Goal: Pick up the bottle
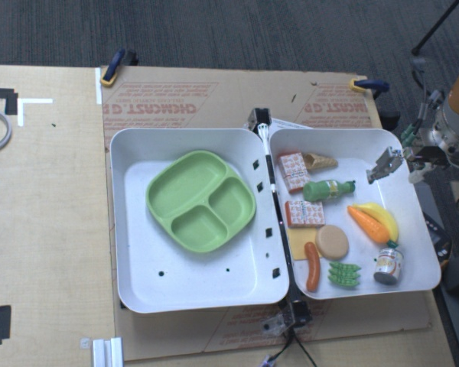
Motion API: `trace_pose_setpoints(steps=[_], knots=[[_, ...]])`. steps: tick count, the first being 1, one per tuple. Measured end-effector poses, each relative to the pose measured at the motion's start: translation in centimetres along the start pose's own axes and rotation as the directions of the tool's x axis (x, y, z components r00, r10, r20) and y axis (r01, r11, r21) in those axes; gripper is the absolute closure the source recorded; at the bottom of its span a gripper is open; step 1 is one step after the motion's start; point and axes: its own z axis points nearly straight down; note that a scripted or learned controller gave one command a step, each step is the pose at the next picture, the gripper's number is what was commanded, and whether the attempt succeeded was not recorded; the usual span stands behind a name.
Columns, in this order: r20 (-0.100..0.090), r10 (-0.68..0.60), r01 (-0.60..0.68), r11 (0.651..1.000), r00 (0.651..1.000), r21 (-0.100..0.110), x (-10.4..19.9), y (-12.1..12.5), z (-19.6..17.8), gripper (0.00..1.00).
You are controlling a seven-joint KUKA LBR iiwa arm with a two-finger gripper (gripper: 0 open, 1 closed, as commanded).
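Bottle untouched in right bin.
My fingers [385,164], grip state unclear, hover right of the green bottle [327,189].

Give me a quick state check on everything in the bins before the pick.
bottle: lying on its side, right bin, untouched
hand: above right bin's far side, holding nothing
green plate: flat in left bin, compartments bare
can: upright, near right corner
sausage: lying flat
carrot: lying against the banana
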Motion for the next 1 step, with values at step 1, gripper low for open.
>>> trace_pose_setpoints(steps=[1], knots=[[0.001,-0.002,0.002,1.0,1.0,0.0,-0.02,0.06,-0.96,1.0]])
